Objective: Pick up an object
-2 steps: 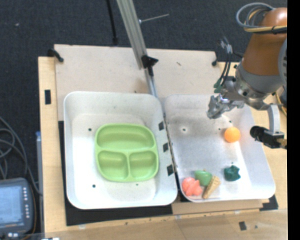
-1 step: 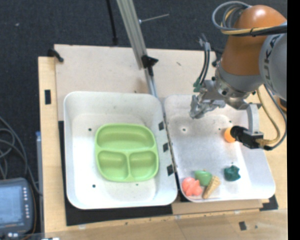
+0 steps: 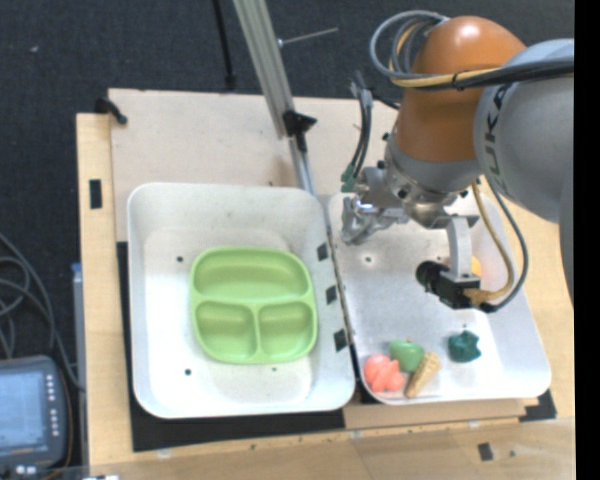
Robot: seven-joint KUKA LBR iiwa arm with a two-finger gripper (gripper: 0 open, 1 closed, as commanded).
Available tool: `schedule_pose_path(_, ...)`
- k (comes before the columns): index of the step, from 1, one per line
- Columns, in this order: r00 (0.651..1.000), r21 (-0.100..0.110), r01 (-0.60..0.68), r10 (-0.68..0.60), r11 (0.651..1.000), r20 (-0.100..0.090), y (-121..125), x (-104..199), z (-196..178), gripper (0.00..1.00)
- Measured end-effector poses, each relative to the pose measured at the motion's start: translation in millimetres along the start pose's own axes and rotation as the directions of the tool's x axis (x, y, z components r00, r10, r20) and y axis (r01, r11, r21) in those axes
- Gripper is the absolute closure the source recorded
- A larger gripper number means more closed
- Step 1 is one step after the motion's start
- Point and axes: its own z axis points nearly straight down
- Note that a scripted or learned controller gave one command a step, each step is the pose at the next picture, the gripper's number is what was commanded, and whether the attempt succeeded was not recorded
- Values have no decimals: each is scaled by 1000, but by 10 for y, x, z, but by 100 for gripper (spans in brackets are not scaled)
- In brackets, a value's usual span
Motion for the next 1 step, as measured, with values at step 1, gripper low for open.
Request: schedule_pose_path(1, 1000, 2, 0, 0, 1000, 0, -59, 512, 198, 100)
